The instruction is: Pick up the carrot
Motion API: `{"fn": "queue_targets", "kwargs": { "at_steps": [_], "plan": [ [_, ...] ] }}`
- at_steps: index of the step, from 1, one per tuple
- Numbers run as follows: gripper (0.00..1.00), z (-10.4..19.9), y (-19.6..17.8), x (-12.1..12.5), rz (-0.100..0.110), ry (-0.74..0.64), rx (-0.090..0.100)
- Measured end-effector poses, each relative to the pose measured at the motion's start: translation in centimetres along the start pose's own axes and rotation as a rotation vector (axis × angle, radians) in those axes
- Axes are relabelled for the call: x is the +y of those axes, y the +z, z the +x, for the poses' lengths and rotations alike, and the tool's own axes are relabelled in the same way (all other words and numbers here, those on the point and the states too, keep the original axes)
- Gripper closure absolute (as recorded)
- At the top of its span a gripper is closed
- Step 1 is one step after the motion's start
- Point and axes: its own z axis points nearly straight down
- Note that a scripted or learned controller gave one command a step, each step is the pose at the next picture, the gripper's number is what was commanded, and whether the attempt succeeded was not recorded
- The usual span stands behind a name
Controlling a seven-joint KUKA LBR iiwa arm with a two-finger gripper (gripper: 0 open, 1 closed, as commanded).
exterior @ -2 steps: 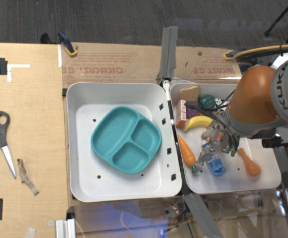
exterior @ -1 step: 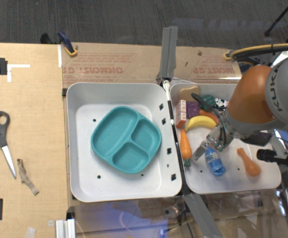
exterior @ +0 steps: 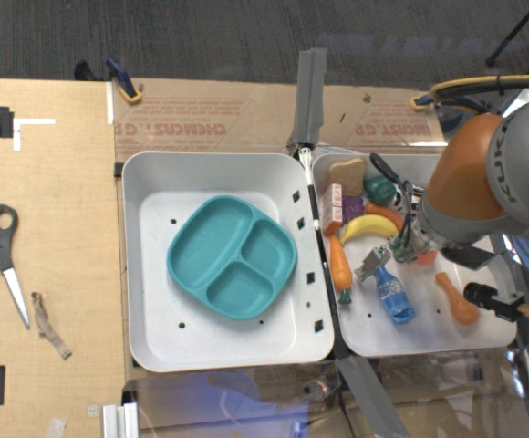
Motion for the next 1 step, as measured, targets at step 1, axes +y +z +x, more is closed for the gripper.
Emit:
{"fn": "queue_targets", "kwargs": {
  "at_steps": [1],
  "plan": [
    [0.00, -8.93, -8.23, 3.12, 0.000, 0.321, -0.001]
  ]
}}
